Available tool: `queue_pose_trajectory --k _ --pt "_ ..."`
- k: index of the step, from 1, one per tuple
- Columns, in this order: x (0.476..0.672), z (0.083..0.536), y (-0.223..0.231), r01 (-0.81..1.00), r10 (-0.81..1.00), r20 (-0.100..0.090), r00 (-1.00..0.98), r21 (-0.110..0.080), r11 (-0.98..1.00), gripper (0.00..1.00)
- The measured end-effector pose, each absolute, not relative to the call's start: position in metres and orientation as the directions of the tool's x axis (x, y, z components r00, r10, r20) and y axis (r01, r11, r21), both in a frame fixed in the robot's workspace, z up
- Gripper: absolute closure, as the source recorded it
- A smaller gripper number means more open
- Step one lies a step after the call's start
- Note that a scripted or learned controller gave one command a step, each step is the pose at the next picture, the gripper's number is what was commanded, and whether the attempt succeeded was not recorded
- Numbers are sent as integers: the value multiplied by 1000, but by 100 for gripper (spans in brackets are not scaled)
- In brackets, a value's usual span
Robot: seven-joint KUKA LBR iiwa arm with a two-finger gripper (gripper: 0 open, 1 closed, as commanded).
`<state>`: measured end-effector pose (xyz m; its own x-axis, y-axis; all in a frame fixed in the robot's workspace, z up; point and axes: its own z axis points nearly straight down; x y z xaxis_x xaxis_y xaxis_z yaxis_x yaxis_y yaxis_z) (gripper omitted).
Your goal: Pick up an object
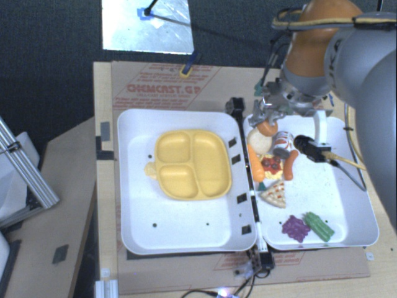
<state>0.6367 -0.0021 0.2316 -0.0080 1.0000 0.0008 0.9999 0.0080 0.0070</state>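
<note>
Sitting centred in left bin (133,228): yellow divided plate (188,164), three compartments, flat. Heaped along right bin (360,219) left edge toward far corner: toy food pile (270,160), including pale round piece, carrot, sausage, can, pizza slice (273,195). Lying near same bin's near edge, touching each other: purple grapes (296,227) and green vegetable piece (319,226). Hanging over far end of pile: gripper (265,115), lowered close to an orange item; finger spread and any grasp impossible to tell.
</note>
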Motion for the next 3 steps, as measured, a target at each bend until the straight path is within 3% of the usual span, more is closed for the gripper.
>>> queue_pose_trajectory --k 1,3 --pt "665 215 12 1000 1000 0 -6 3 6 100" --pt "662 234 17 1000 1000 0 -5 4 5 100"
